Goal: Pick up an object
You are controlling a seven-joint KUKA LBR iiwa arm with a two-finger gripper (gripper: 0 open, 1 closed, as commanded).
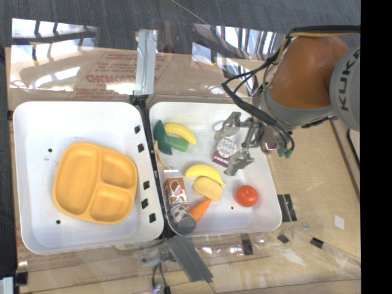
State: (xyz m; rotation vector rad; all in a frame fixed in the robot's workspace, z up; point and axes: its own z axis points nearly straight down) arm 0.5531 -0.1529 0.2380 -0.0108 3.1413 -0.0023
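two shallow white bins sit side by side on a cardboard-covered surface (92,72), seen from above at a slant. the left bin (30,127) holds a yellow divided tray (95,182) with three compartments, lying slightly turned.

the right bin (269,188) holds a scatter of toy food. near its upper left lie a small yellow banana (182,131) and a green piece (168,141), touching each other. lower down, near the middle, is a second yellow banana (204,173) with a pale yellow wedge (209,189) touching it just below. a red tomato (247,195) sits near the lower right, apart from the others. along the left wall a brown and white carton (175,192) lies just above a grey can (183,219), with an orange carrot (200,208) leaning beside them.

the grey arm (306,72), with its orange band, reaches in from the right. its hand (240,144) hangs over the upper right part of the right bin, above a small purple and white packet (225,151). the metal fingers (239,163) appear spread apart, one on either side of the packet, and whether they touch it cannot be told. the packet rests on the bin floor, between the upper banana and the bin's right wall.
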